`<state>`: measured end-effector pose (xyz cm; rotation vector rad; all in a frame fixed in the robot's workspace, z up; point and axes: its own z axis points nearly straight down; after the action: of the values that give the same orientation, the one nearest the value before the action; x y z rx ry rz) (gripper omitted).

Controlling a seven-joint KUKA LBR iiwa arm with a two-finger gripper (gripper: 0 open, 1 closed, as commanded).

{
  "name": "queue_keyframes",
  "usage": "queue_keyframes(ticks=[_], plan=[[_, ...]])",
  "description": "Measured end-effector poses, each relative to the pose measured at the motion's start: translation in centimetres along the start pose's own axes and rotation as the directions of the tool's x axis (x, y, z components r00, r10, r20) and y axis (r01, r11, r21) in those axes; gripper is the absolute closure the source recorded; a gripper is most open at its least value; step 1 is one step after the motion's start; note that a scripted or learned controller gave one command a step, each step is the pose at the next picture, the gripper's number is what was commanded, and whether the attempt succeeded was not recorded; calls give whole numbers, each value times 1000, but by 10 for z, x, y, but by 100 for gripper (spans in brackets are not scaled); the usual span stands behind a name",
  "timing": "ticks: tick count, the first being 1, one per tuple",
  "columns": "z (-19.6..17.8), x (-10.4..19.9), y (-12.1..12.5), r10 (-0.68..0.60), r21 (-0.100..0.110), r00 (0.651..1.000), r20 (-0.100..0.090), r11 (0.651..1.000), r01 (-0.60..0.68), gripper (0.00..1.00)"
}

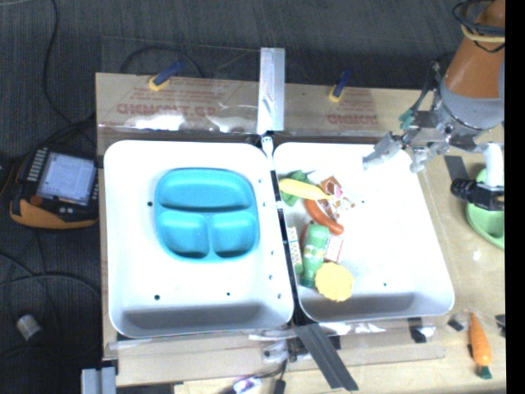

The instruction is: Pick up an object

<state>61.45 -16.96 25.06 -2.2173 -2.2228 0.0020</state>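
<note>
The surface [394, 101] carries 2 white bins. The left bin [131, 245] holds a blue tray [205, 212]. The right bin [402, 245] holds the pickable things, all crowded against its left wall: a green bottle [314, 251], a yellow disc [334, 281], a banana [301, 190] and a red sausage [322, 214]. The arm [476, 72] hangs over the right bin's far right corner, its jaws [394, 153] apart with nothing between them, well apart from the pile. Risk: the items touch and overlap, so a descent could nudge neighbours, pinch 2 at once, or strike the divider.
</note>
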Motion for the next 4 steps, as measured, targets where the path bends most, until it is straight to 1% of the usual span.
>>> queue_keyframes(ticks=[1,2,3,4], plan=[[107,40,12,-71,1,997,1,997,71,0],[162,42,14,-158,-9,987,6,987,158,0],[151,44,14,-160,-10,987,2,987,160,100],[61,30,49,-122,-1,992,3,993,122,100]])
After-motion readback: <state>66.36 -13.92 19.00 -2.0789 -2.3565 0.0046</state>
